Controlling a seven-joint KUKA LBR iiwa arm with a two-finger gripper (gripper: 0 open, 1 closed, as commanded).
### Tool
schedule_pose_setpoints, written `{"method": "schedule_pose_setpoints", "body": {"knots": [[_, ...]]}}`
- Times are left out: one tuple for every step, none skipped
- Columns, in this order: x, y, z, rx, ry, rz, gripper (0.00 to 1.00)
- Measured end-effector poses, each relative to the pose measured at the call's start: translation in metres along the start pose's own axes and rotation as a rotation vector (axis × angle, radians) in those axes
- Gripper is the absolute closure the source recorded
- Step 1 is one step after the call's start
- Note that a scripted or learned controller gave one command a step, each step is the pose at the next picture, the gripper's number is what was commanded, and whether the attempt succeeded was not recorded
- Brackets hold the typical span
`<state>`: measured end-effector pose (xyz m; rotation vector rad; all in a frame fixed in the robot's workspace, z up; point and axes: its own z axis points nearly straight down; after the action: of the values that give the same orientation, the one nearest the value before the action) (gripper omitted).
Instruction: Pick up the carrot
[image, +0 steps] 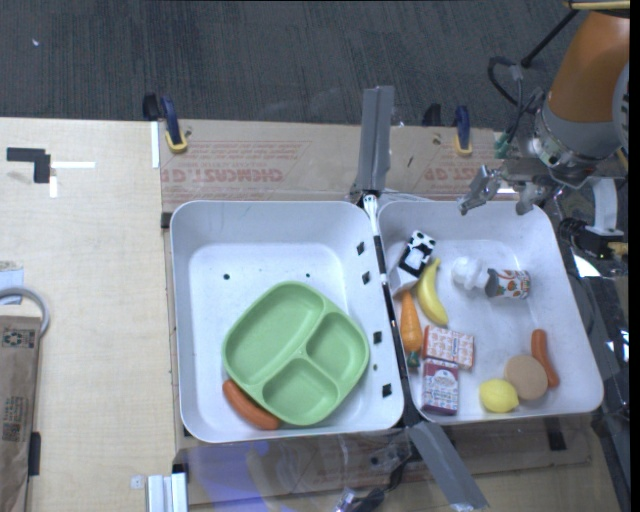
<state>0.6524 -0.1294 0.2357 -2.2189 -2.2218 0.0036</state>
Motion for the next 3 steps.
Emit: {"method": "schedule_pose_setpoints", "body": {"knots": [[0.032, -0.036, 0.099, -0.012, -0.003, -0.026, 0.0], [0.026, -0.133, 0.142, -0.007, 0.0, 0.346, 0.0], [0.034, -0.175, 0.145, 0.002, 0.002, 0.567, 0.0]]}}
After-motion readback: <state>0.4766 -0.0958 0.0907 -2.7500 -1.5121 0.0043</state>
